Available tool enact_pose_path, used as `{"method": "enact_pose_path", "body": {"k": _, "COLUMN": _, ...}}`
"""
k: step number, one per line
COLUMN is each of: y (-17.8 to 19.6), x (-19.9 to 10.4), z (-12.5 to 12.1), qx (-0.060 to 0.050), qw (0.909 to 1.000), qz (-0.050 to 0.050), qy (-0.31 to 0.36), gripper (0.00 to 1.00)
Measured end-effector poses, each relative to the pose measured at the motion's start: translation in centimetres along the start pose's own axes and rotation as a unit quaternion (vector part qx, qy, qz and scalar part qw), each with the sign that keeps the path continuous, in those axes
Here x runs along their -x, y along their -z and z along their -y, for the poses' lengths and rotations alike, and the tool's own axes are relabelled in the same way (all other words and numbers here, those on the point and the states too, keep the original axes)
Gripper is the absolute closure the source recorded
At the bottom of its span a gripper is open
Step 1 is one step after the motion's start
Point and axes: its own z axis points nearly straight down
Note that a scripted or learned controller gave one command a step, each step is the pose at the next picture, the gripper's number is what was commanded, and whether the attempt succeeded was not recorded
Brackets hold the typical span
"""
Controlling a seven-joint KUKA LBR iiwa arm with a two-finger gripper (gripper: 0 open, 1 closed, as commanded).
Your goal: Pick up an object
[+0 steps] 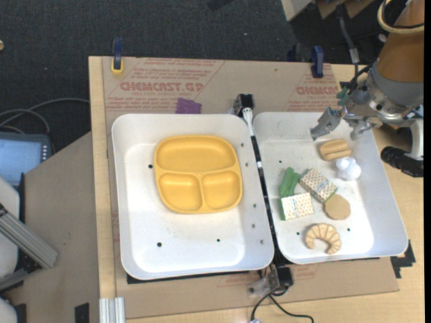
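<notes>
The spread claw [342, 122] hovers above the tan roll [335, 149], whose long axis runs left-right.

Lighting: bright, even, from overhead; focus fair, slightly soft.
Left bin [135, 234] and right bin [377, 241] near white with mild glare on floors; yellow tray [199, 172] casts a faint soft shadow on its near side. Dark floor [168, 12] at far side underexposed, grainy. Arm [404, 52] at far right edge soft, slightly blurred.
</notes>
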Motion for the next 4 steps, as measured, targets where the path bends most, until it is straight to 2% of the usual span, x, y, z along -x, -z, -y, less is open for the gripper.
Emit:
{"method": "enact_pose_path", "body": {"k": 1, "y": -11.8, "x": -3.3, "z": 2.6, "qx": -0.007, "qw": 1.0000, "qz": -0.002, "qy": 0.001, "gripper": 0.00}}
{"method": "enact_pose_path", "body": {"k": 2, "y": -14.5, "x": -3.0, "z": 1.9, "qx": 0.001, "qw": 1.0000, "qz": 0.002, "qy": 0.000, "gripper": 0.00}}
{"method": "enact_pose_path", "body": {"k": 3, "y": -13.0, "x": -2.8, "z": 1.6, "qx": 0.009, "qw": 0.9999, "qz": 0.004, "qy": -0.001, "gripper": 1.00}}
{"method": "enact_pose_path", "body": {"k": 4, "y": -4.3, "x": -11.5, "z": 0.4, "qx": 0.005, "qw": 1.0000, "qz": -0.002, "qy": 0.005, "gripper": 1.00}}
